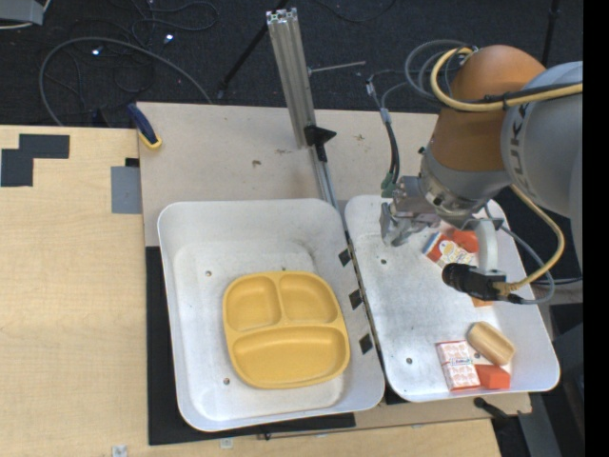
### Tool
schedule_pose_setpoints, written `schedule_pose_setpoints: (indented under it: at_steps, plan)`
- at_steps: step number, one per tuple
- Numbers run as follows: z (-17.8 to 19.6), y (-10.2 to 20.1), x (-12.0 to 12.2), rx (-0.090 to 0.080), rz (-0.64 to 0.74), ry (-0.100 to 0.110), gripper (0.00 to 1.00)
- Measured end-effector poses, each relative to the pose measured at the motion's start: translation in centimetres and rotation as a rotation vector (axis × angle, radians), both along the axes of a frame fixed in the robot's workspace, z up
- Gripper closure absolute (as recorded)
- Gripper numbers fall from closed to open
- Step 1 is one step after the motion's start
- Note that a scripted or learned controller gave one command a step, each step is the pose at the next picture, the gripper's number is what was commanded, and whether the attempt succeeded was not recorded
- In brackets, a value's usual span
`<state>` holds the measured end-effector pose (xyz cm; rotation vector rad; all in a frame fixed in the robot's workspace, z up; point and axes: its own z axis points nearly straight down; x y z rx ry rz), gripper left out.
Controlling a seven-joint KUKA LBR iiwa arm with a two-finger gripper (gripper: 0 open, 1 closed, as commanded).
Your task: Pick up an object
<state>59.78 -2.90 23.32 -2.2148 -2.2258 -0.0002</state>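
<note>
My gripper hangs over the far left part of the right bin, just above the bin floor, with nothing visible between its fingers. An orange and white packet lies just right of the gripper, partly hidden by the wrist. A tan bread-like roll sits at the near right of that bin. Beside the roll lie a red and white box and a small red-orange piece.
The left bin holds a yellow divided plate. A metal post stands behind the bins. A black cable end hangs from the arm over the right bin. A wooden surface lies to the left.
</note>
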Motion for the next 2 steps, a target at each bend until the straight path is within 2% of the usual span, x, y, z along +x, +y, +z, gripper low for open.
schedule_pose_setpoints:
  at_steps: [1,2]
  plan:
    - [-0.6,5.4,0.0,0.000,0.000,0.004,1.00]
    - [0.1,11.0,1.9,0.000,0.001,0.000,1.00]
